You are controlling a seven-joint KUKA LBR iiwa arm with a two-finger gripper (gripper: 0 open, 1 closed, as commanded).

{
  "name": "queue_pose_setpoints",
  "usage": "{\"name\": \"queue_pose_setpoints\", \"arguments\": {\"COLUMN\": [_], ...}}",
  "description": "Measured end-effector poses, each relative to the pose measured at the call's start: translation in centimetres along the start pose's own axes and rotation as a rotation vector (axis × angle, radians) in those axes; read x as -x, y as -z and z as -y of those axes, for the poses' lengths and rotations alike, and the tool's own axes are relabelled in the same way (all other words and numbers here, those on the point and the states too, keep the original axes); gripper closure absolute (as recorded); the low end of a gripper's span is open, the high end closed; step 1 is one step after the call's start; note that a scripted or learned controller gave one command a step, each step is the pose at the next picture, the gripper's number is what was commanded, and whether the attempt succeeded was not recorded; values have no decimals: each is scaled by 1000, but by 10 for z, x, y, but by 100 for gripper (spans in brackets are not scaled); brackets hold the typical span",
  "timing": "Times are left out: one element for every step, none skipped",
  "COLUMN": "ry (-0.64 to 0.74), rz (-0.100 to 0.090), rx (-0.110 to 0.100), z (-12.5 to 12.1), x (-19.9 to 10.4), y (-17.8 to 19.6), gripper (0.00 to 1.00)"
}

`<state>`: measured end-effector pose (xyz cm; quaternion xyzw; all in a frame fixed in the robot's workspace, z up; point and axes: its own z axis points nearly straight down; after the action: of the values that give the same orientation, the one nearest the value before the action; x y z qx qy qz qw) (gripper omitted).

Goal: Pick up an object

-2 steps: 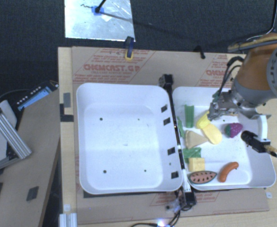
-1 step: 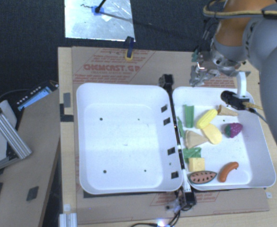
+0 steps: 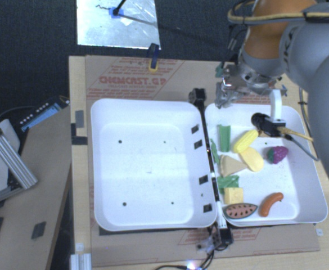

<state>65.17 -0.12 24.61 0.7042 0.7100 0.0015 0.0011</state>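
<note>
The right bin point(image 3: 313, 198) holds several toy foods. A green strip point(image 3: 224, 138) and a yellow corn cob point(image 3: 244, 140) lie near its back left, with a pale yellow piece point(image 3: 253, 160) and a purple berry point(image 3: 276, 154) beside them. Nearer the front are a cream wedge point(image 3: 230, 164), a green scrap point(image 3: 228, 180), a yellow cube point(image 3: 234, 195), a watermelon slice point(image 3: 240, 210) and an orange sausage point(image 3: 270, 203). My gripper point(image 3: 226, 96) hangs over the bin's back left corner, above and behind the green strip, with nothing seen in it.
The left bin point(image 3: 105, 151) sits beside the right one, with black clips point(image 3: 198, 129) along the shared rim. A black and white fitting with a cable point(image 3: 265, 122) lies over the right bin's back. The grey arm point(image 3: 310, 44) covers the upper right.
</note>
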Motion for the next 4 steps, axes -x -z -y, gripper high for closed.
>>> {"name": "queue_pose_setpoints", "arguments": {"ry": [6, -3, -12, 1], "rz": [-4, 0, 3, -3], "rx": [8, 2, -1, -8], "z": [28, -3, -18, 126], "x": [-99, -112, -48, -90], "y": [98, 106, 99, 108], "gripper": [100, 100, 100, 100]}}
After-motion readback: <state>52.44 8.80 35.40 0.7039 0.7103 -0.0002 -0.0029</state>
